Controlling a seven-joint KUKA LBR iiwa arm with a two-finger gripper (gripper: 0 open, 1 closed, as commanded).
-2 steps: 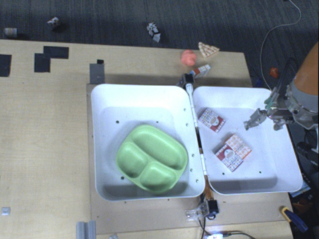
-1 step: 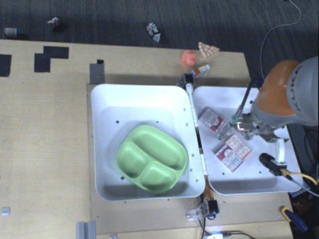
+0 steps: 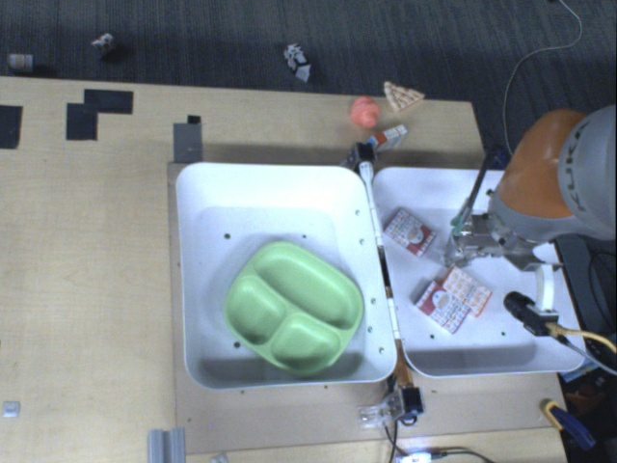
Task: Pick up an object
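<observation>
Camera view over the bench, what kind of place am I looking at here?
Probably a robotics lab test bench: a grey and orange arm reaches over two white bins, with loose cables and small objects scattered on dark carpet.

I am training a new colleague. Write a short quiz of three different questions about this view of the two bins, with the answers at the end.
1. True or false: the green divided plate lies in the left bin.
2. How many small packets lie in the right bin? A) one B) two C) four
3. Fill in: the pink ball rests on the ______, outside both bins.

Key
1. True.
2. B: one packet near the divider, and a second packet nearer the front, just below the gripper.
3. Bench, behind the bins near its far edge.
</observation>
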